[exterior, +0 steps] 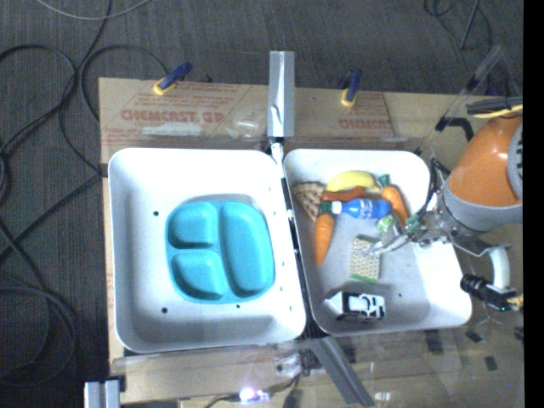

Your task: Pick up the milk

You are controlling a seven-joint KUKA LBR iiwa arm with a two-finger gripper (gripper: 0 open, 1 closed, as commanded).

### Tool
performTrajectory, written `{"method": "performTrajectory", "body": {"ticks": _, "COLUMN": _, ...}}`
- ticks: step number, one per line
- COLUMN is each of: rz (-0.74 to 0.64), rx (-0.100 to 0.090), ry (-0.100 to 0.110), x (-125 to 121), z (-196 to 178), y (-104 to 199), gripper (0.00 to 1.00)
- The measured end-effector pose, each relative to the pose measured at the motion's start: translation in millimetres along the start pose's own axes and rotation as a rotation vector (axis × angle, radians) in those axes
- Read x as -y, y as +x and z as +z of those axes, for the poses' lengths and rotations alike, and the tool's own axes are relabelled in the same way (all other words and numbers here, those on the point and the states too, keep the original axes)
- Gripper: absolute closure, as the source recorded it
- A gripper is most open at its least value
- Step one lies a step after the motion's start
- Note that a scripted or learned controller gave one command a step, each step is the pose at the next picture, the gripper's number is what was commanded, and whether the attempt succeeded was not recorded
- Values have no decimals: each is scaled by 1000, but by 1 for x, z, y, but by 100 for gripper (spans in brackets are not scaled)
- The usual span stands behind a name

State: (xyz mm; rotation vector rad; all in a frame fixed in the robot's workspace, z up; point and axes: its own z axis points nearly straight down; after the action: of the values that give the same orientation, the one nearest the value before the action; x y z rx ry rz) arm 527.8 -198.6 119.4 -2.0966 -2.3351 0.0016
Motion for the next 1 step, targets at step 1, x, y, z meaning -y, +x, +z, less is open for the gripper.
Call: {"method": "performTrajectory", "body": {"ticks": 1, "rz": 27, "rx": 11, "ry": -23, "x": 32, "z": 26, "y": 55, "gripper": 0}}
